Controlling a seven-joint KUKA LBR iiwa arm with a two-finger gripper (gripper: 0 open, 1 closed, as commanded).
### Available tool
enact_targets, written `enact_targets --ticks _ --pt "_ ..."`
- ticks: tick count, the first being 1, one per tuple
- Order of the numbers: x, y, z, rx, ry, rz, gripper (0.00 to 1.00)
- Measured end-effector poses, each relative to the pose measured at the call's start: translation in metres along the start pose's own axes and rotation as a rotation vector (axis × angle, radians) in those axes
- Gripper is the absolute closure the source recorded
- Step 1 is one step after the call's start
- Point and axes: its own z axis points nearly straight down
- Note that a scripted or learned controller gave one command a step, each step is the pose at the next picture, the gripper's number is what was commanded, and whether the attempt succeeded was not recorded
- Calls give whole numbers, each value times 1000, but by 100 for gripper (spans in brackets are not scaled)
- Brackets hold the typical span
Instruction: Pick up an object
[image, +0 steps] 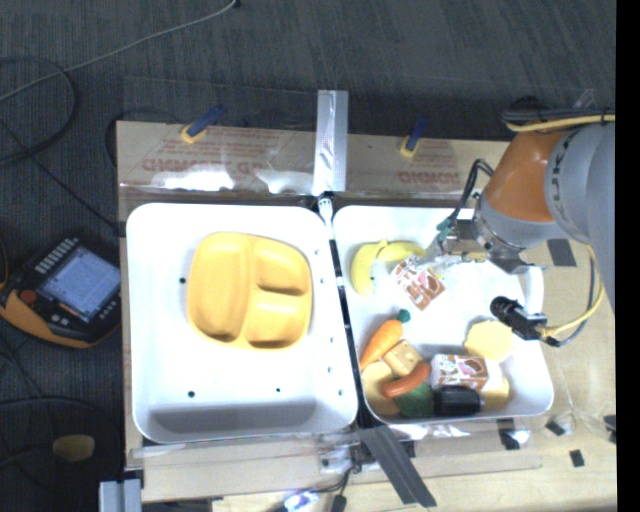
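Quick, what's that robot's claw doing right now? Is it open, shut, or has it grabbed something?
Gripper: cannot be told; it sits low in the right white bin, beside the red-and-white patterned packet.

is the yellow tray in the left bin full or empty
Empty: the yellow tray in the left bin shows bare compartments, nothing in them.

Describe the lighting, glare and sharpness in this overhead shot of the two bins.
Camera view: even overhead light, with soft shadows along the inner walls of the left bin; glare whitens the clear plastic sheet behind the bins and the metal strip; the yellow tray reads crisp, while the gripper and the small food toys in the right bin look soft and blend together.
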Motion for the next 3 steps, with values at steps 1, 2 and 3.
enact_targets --ticks 1,2,3 --pt "0 1 -9 0 1 0 100" --pt "33 3 10 21 -8 -192 100" --pt "82 29 -88 79 7 -47 100"
